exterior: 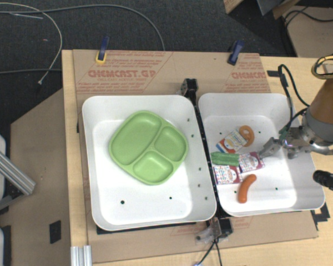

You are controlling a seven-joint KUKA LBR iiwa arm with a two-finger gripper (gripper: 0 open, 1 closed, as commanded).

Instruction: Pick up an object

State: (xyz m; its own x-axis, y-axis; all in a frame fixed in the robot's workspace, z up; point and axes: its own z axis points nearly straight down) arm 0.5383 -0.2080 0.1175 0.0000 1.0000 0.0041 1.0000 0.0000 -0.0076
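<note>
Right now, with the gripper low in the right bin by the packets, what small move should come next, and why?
Probably a short nudge left and down onto the pink packet. The gripper sits at that packet's right end, with nothing visibly between its fingers. The toy sausage and green packet lie farther off.

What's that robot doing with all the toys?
The robot arm's gripper reaches into the right bin, low beside a small pile: a packet with a pretzel picture, a green packet, a pink packet and a toy sausage. It holds nothing yet. In the left bin lies a green divided plate.
</note>
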